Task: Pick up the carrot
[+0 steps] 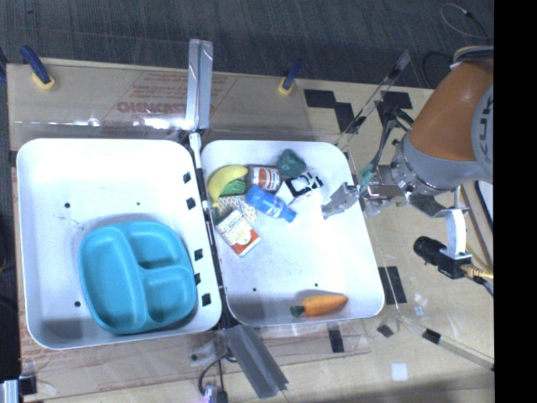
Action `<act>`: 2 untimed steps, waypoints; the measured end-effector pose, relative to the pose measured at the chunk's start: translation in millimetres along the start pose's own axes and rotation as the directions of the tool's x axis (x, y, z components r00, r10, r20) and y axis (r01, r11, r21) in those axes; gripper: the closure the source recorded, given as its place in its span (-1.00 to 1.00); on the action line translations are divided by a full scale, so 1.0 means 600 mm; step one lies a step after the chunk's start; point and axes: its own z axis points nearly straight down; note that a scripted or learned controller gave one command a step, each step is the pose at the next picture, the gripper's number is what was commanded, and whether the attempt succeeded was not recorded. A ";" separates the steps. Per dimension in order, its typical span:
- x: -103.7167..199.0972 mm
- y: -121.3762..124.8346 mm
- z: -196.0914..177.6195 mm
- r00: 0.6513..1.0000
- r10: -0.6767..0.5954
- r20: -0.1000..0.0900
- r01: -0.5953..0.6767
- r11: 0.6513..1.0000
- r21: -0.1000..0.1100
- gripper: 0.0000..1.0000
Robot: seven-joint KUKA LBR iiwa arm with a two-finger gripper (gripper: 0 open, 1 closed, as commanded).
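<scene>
An orange carrot with a green stub lies flat at the near edge of the right bin. My gripper hangs over the bin's right rim, well behind the carrot and apart from it. The arm's orange band sits at the right edge of the view. Nothing shows between the fingers.
At the back of the right bin lie a yellow banana, a small can, a dark green item, a blue object, a black-and-white piece and a snack packet. The left bin holds a blue divided tray.
</scene>
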 end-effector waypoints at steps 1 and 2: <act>-0.013 0.065 -0.035 1.000 0.022 0.000 -0.022 1.000 -0.004 -1.00; 0.011 -0.052 0.175 0.992 -0.124 0.000 0.124 0.992 0.000 -1.00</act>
